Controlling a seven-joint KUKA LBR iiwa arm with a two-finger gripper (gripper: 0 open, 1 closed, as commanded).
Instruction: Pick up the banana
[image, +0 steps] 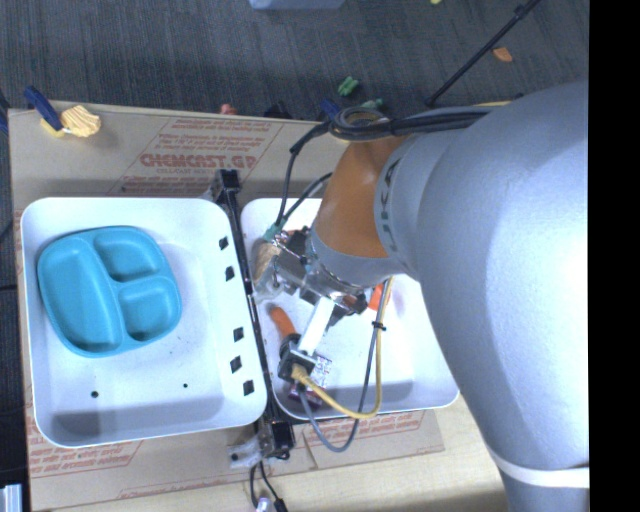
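Bench holds the right bin under the arm, banana's axis hidden.

Blue tray, 2 white bins, grey arm (orange band).

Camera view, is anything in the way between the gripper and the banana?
Cannot tell. The grey arm with its orange band covers most of the right shallow white bin, and the gripper sits by that bin's left wall. A small orange piece lies near it; what lies under the gripper is hidden.

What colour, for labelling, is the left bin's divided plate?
Light blue; the three-compartment plastic plate shows best in camera view.
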